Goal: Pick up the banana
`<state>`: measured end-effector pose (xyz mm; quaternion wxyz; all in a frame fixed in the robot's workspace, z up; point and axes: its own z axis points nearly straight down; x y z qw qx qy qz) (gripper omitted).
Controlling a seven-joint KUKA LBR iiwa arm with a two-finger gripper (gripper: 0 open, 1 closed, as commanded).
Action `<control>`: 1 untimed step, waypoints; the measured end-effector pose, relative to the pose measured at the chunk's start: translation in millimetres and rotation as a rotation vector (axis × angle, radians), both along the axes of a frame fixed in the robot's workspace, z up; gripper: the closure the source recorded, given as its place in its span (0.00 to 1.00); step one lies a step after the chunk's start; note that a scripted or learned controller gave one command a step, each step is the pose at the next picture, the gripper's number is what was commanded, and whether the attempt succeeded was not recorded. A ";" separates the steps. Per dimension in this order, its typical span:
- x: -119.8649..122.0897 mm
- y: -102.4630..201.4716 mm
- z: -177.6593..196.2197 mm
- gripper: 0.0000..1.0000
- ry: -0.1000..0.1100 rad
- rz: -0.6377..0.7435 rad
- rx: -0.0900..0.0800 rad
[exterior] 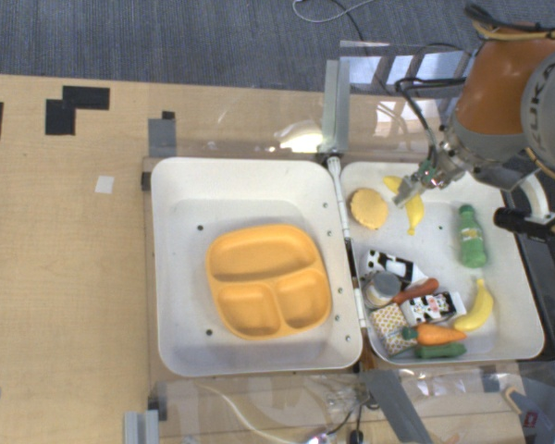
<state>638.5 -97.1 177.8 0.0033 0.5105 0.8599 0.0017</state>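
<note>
The banana (475, 309), yellow and curved, lies near the right wall of the right bin (513, 276), towards its front. My gripper (414, 190) hangs over the back part of that bin, far from the banana and to its upper left. Directly below the gripper is a small yellow pointed piece (413, 215), touching or nearly touching it. I cannot see anything held by the gripper.
A round yellow disc (369, 209) lies left of the gripper, and a green bottle (471, 237) lies between the gripper and the banana. A carrot (439, 336), cards and a black-and-white item (389, 267) crowd the bin's front. A yellow divided plate (268, 280) sits in the left bin (180, 248).
</note>
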 end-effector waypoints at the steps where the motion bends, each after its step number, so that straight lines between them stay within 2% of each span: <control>1: -5.7 24.2 8.7 1.00 0.001 0.168 -0.001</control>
